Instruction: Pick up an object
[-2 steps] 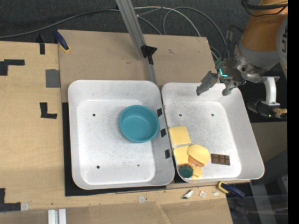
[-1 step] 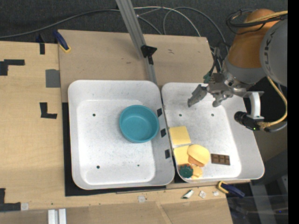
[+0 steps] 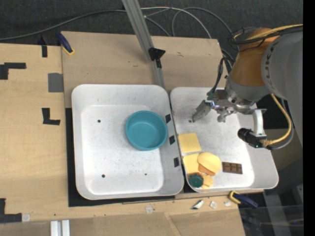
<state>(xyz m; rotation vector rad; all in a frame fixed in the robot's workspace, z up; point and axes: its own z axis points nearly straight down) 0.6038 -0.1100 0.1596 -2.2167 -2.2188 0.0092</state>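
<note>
Two shallow white bins sit side by side on the bench. The left bin (image 3: 88, 132) contains a blue bowl (image 3: 145, 130), upright, near the bin's right wall. The right bin (image 3: 261, 178) holds a cluster of items toward its near left corner: a pale yellow square block (image 3: 189, 143), a yellow rounded object (image 3: 209, 162) just below it, a small dark green round item (image 3: 196, 181) at the near edge of the cluster, and a brown chocolate-like bar (image 3: 232, 168) lying just to the right of the yellow object. The arm (image 3: 256, 58) reaches in from the right, its orange band visible above the wrist. The gripper (image 3: 210, 111) hangs over the far part of the right bin, apart from the cluster, with one finger (image 3: 199, 113) angled toward the bin's left wall. The fingers appear spread, with nothing between them
</note>
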